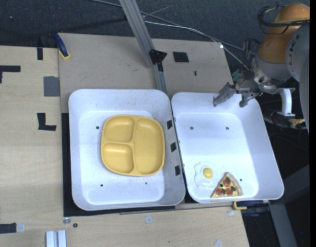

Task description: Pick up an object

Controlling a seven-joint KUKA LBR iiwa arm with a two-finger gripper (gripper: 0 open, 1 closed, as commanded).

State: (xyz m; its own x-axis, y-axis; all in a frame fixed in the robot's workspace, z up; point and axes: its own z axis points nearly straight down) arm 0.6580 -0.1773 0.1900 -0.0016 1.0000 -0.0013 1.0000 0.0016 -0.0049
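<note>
White plastic bins sit side by side; the left bin (80, 138) holds a yellow divided plate (133, 144), and the right bin (260, 138) holds a toy fried egg (204, 174) and a toy pizza slice (227, 186) touching near its front edge. The gripper (234, 99) hangs over the right bin's far rim, fingers spread apart and holding nothing. It is well apart from the toys. The risk (a likely one) is that both toys lie flat and close to the bin wall, so the fingers could slide over them or strike the rim.
</note>
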